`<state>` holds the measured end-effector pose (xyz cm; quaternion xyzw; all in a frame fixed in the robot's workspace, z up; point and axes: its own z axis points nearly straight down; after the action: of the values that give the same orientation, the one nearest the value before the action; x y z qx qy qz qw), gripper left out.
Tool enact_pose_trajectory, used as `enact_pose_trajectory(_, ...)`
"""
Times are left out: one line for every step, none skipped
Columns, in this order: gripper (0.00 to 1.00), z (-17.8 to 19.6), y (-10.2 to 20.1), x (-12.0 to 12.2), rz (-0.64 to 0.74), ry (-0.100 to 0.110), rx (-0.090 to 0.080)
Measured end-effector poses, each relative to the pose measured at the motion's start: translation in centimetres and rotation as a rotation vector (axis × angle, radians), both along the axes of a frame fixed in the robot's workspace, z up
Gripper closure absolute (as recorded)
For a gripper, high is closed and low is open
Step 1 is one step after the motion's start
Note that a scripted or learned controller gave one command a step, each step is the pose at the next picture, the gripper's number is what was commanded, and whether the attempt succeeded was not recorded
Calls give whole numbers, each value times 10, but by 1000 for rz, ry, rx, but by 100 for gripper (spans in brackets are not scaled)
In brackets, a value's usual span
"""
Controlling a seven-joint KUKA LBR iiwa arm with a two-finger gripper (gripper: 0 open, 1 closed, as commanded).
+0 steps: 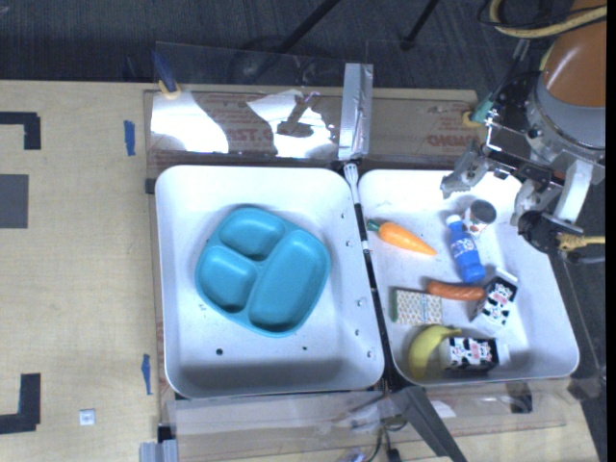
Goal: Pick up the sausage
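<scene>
The sausage (453, 291), a slim orange-red piece, lies flat in the right bin (563, 340), near its middle. It sits between a blue bottle (466, 251) and a patterned packet (417, 306). My gripper (496, 194) hangs over the bin's far right part, above the bottle's cap end and well behind the sausage. Its fingers (460, 179) stand spread apart with nothing between them.
A carrot (404, 239) lies at the right bin's left side. Two cow-print cartons (498, 301) (471, 352) and a yellow-green fruit (426, 347) crowd the near part. The left bin (183, 195) holds a blue divided plate (263, 269). A metal divider post (354, 114) stands behind.
</scene>
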<state>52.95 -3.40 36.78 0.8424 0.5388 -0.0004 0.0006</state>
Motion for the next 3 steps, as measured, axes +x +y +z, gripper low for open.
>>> enact_pose_trajectory(0, -87, 90, -24, -124, 4, 1)
enact_pose_trajectory(0, 67, 137, -50, -233, 2, 0)
enact_pose_trajectory(0, 67, 189, -50, -470, -2, 2)
